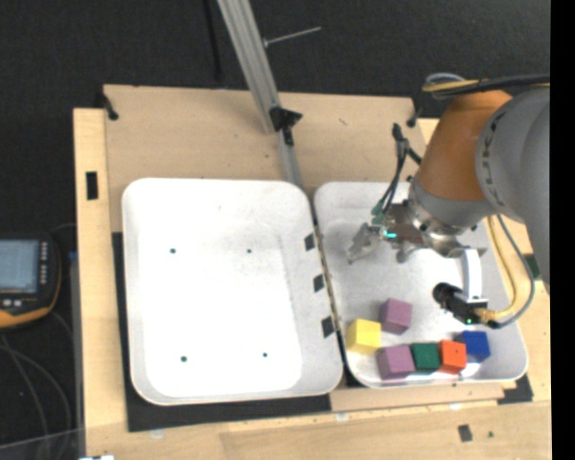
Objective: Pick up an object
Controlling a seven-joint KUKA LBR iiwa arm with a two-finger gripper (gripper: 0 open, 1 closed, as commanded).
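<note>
Your gripper (362,244), grip state indeterminable, hangs over the right bin (337,209); blocks (396,315) lie below-right, well apart.

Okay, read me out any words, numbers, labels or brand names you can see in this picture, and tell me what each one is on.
No text can be read in this view.
The handheld pendant at the left edge has a lit screen, but whatever it displays is too small and blurred to read.
The coloured blocks, the right bin, the left bin and the arm show no legible markings.
</note>
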